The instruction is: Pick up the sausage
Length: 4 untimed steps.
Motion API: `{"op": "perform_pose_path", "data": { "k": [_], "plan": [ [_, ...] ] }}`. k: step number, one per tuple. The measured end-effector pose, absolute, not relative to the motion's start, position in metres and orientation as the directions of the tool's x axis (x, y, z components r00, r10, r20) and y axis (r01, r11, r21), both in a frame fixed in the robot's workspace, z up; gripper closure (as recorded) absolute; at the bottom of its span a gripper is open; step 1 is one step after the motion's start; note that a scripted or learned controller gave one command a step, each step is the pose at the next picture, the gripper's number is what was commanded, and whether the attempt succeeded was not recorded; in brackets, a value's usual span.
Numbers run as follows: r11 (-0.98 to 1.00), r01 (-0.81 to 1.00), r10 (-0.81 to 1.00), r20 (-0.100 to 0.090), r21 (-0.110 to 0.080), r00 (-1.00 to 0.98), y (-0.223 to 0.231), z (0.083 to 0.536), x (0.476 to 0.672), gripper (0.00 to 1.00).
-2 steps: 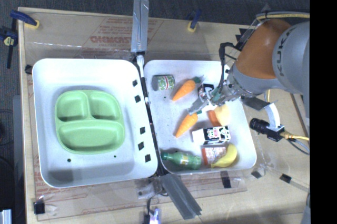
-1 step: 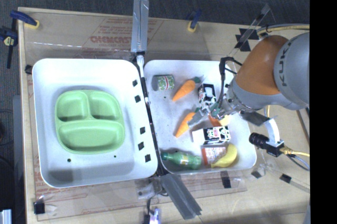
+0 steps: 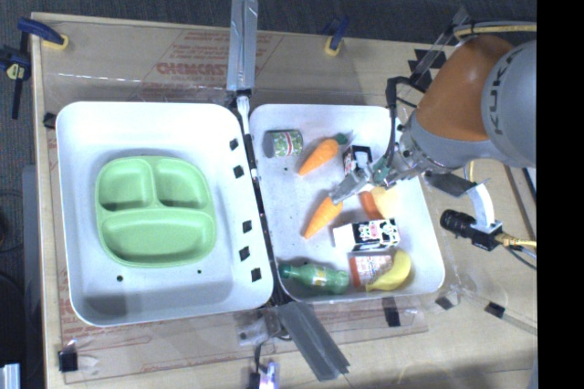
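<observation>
The sausage point(image 3: 370, 201), a short orange-red piece, lies in the right bin point(image 3: 415, 232) just above the milk carton point(image 3: 376, 234). My gripper point(image 3: 350, 174) is low in that bin, reaching in from the right. Its fingers stand apart and open, one dark fingertip point(image 3: 352, 158) near the upper carrot and one grey fingertip point(image 3: 344, 190) touching the lower carrot's top. The sausage sits just right of the grey finger, not between the two. The wrist partly covers the sausage's upper end.
The right bin also holds a small can point(image 3: 284, 142), two carrots point(image 3: 318, 155) point(image 3: 320, 215), a green bottle point(image 3: 315, 278), a red packet point(image 3: 370, 268) and a banana point(image 3: 394, 272). A green divided plate point(image 3: 157, 209) lies in the left bin point(image 3: 82, 127).
</observation>
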<state>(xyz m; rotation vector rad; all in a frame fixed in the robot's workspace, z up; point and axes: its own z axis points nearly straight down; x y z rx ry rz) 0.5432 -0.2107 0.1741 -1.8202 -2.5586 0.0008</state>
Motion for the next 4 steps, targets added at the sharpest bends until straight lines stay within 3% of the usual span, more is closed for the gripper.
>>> {"op": "perform_pose_path", "data": {
  "k": [1,2,3,4],
  "plan": [
    [0.427,0.904,0.904,0.003,0.002,-0.427,-0.209,0.095,0.523,0.00],
    [0.431,0.902,0.902,0.002,0.004,-0.431,-0.209,0.106,0.525,1.00],
    [0.515,0.857,0.857,0.000,0.000,-0.515,-0.178,0.192,0.503,1.00],
    [0.401,0.916,0.916,-0.002,0.001,-0.401,-0.137,0.216,0.506,1.00]
  ]
}}
